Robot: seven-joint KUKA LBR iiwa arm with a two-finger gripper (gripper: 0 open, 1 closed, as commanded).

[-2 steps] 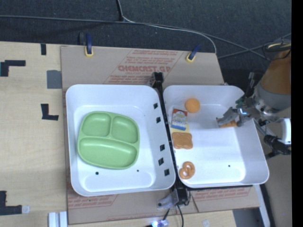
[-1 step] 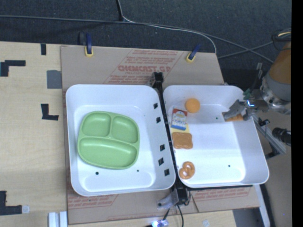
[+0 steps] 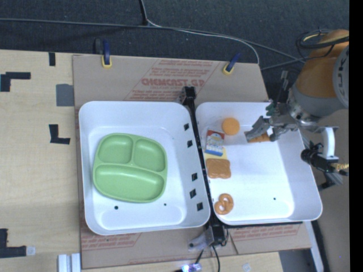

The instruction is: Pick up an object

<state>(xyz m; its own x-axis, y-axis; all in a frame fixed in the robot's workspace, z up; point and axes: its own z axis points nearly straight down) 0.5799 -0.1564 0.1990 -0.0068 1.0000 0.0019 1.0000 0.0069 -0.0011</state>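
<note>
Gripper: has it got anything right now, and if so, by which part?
Cannot be told. The gripper sits low in the right bin, with something orange at its fingertips, right of the orange ball; whether that piece is gripped is unclear.

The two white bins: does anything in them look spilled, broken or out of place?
Nothing stands out. The left bin holds a green divided plate lying flat. In the right bin, an orange ball, a small packet, a toast-like piece and a pretzel lie apart, intact. The pincer sits over an orange item.
</note>
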